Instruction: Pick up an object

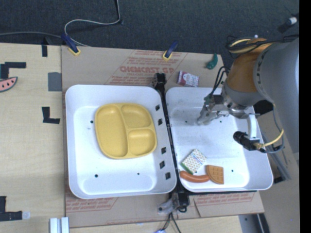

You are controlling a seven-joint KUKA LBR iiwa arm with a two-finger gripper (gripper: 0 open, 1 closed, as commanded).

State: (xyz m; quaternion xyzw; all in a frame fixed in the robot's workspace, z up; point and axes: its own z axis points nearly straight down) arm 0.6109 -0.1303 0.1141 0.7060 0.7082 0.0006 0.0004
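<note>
Hovering tool [206,116] in right bin [252,178], grip unclear, waffle [215,174], sausage [194,177] near

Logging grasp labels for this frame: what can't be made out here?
- Gripper, camera view: finger state, too small and blurred.
- Small packet behind right bin: print too small.
- Checkered item: identity unclear, too small.
- Arm: cut off by right edge.

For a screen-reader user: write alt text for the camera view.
A grey robot arm's end effector hovers over the right bin, which holds a hot dog, a waffle and a checkered packet. The left bin holds a yellow divided plate.
</note>
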